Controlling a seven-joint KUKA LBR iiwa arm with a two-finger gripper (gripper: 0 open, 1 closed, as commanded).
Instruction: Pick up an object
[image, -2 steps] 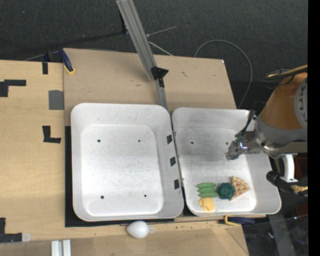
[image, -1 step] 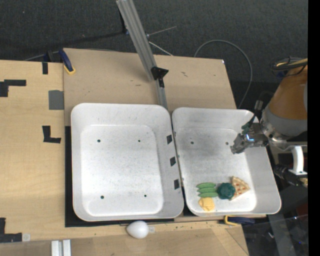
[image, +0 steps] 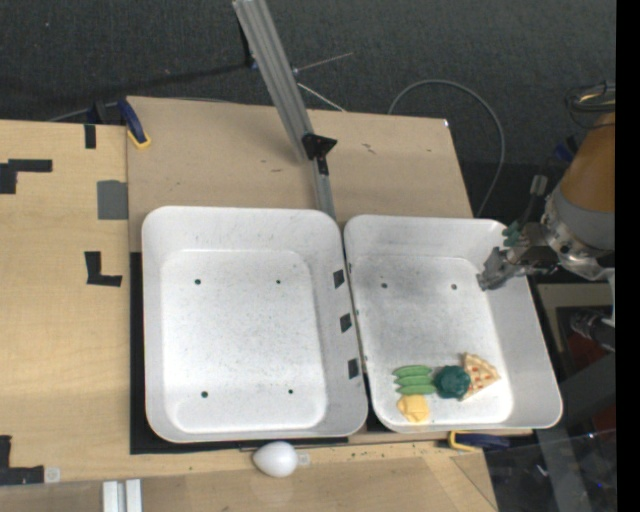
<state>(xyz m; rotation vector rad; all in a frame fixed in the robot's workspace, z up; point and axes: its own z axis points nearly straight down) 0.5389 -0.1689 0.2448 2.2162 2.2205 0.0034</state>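
Note:
In the right bin (image: 430, 300), near its front right corner, lie several small toy foods: a green pea pod (image: 412, 377), a dark green round piece (image: 452, 382), a yellow piece (image: 414, 407) and a pizza slice (image: 481, 372). My gripper (image: 497, 268) hangs over the right bin's far right edge, well behind the toys. Nothing shows between its fingers.
The left bin (image: 240, 320) sits beside the right one. A white egg-shaped object (image: 275, 459) lies on the bench in front of the left bin. A grey metal pole (image: 285, 85) slants in from the top toward the gap between the bins.

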